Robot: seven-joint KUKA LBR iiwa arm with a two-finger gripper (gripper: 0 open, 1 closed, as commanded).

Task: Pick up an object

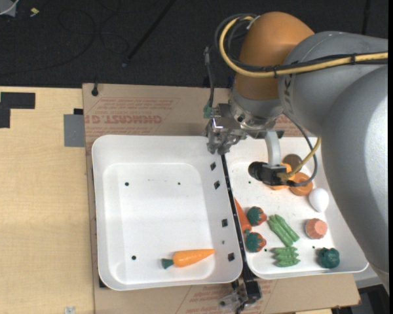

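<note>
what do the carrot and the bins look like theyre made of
Carrot: probably moulded plastic, a toy; even orange colour with a smooth, slightly glossy skin. Bins: likely thin formed plastic; smooth white walls with rounded corners and a soft sheen.

Carrot (188, 258), orange with a green top, lying flat near the bottom of the left bin (111, 175), lower centre of the frame, green end toward the left. In the right bin (354, 257), centre right: two strawberries (255, 216), red under green caps, beside the divider; pea pods (283, 229), green and slanted, with another green pod (285, 258) below; white egg (319, 199) at the right; a round reddish piece (316, 228) under it. Dark green lumpy piece (328, 258) at lower right; orange and brown pieces (300, 183) higher up, partly hidden.
</note>
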